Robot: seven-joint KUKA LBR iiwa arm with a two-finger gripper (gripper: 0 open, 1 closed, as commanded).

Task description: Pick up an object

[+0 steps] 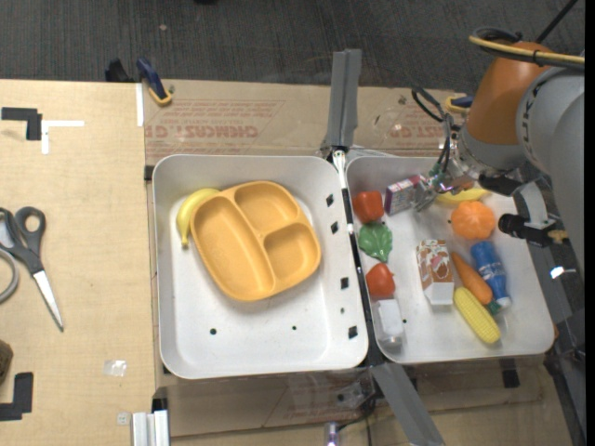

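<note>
Toy banana (467, 194) lies by the far wall of the right bin (532, 319), just beside my gripper (435, 185), with a small purple-and-white carton (402, 194) on the other side. Little free floor here: a round orange (474, 219) sits close in front. The gripper tip is dark and tangled with cable; whether my grip is released or clenched I cannot tell. The left bin (242, 337) holds a smooth divided yellow plate (256, 240).
</note>
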